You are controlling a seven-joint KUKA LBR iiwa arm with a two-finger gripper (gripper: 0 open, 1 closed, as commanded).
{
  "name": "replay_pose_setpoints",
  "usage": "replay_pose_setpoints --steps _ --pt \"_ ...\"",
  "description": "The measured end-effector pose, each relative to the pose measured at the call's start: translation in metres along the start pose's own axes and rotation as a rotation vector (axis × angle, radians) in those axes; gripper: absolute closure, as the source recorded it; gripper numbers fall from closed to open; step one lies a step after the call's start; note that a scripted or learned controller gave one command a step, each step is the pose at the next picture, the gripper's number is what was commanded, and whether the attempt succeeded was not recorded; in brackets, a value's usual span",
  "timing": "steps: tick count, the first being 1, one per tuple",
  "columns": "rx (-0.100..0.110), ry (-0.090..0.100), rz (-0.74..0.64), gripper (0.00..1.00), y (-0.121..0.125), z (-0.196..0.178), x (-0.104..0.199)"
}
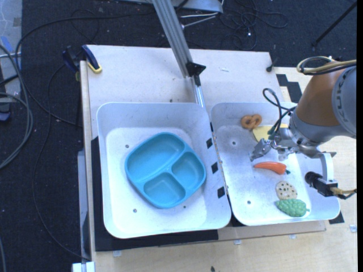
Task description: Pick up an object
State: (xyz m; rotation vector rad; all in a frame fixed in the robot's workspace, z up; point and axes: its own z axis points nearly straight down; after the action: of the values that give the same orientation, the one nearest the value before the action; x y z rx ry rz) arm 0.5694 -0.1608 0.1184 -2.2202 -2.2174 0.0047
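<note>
green toy [292,207] lies below; jaws [264,149] hover just above carrot [270,166].

A pale wooden bench [170,72] stands on dark carpet [45,16] strewn with cables [34,112].

Two white bins [156,115], pale desk [142,67]. Light blue divided tray [164,169] in left bin. Right bin: brown pretzel [250,120], yellow piece [262,133], orange carrot [270,166], tan cookie [286,190] with dark specks, green bumpy piece [292,207]. Arm [323,103] grey with orange band.
</note>
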Motion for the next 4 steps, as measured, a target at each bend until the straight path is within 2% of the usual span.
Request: replay_pose_setpoints --steps 1,2,3,4 --pt "-0.007 -0.002 -0.001 0.0 0.001 0.025 0.0" --pt "-0.012 -0.005 0.0 1.0 0.002 0.014 -0.001" --pt "-0.011 -0.003 0.0 1.0 0.0 -0.048 -0.006" --pt "-0.011 -0.003 -0.003 1.0 0.002 -0.092 -0.007"
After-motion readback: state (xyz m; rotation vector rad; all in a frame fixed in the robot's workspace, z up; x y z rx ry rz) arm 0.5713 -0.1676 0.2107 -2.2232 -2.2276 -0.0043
